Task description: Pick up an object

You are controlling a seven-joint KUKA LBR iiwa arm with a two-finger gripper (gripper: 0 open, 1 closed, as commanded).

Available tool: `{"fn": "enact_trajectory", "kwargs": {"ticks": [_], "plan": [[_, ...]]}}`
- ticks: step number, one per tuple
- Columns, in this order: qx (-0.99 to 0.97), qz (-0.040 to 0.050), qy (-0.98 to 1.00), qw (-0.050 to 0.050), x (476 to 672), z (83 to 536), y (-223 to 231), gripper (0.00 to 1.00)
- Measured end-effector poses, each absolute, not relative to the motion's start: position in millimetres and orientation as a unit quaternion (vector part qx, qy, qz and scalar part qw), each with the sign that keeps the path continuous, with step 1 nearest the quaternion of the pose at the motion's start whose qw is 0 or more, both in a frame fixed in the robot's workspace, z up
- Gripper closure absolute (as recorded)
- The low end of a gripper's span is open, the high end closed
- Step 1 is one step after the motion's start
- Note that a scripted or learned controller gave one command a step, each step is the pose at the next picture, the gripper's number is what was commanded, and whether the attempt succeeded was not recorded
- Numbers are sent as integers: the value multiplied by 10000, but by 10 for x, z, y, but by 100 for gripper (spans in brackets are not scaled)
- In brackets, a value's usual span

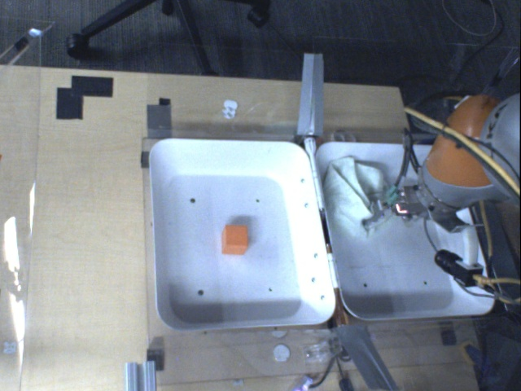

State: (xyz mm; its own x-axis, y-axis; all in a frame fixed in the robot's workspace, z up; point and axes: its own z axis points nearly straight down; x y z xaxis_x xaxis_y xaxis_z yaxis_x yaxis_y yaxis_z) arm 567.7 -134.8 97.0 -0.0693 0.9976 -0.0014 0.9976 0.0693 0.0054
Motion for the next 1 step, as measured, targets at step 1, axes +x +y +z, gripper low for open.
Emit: {"fn": "enact_trajectory", "kwargs": {"ticks": [1], "plan": [[6815,31,7318,36,5693,1077,-1335,100]]}}
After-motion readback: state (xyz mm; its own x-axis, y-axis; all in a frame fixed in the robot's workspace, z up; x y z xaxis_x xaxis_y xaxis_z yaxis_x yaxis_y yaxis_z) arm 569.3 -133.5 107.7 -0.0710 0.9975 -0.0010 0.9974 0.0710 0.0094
